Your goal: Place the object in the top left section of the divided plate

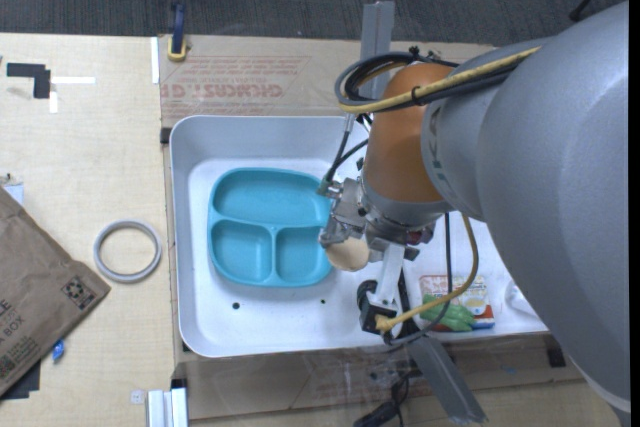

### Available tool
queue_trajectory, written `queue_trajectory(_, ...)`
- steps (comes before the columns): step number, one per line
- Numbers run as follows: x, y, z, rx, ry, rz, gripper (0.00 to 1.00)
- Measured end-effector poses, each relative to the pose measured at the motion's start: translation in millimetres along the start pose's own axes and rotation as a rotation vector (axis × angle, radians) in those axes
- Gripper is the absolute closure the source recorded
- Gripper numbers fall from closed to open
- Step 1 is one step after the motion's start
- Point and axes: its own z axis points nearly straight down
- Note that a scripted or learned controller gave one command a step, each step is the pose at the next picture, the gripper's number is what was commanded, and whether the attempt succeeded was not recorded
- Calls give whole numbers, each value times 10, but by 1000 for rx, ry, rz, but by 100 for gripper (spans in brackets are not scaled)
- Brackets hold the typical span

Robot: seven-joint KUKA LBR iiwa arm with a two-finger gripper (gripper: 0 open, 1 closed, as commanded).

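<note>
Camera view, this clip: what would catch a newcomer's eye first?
The big grey arm with its orange band fills the right side, reaching over the white bin. Next comes the bright blue divided plate lying in the bin's left half. At the plate's right edge, a pale rounded object sits under the arm's end, by the hand.

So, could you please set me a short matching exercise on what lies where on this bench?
Things:
1. divided plate
2. tape ring
3. cardboard box
4. snack packet

Places:
A. lower left corner of the view
B. on the bench, just left of the bin
C. in the bin, left part
D. under the arm, towards the bin's lower right

Pairs: 1-C, 2-B, 3-A, 4-D
</note>
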Motion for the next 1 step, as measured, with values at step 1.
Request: queue_trajectory(1, -1, 0, -1, 0, 0, 1, 0)
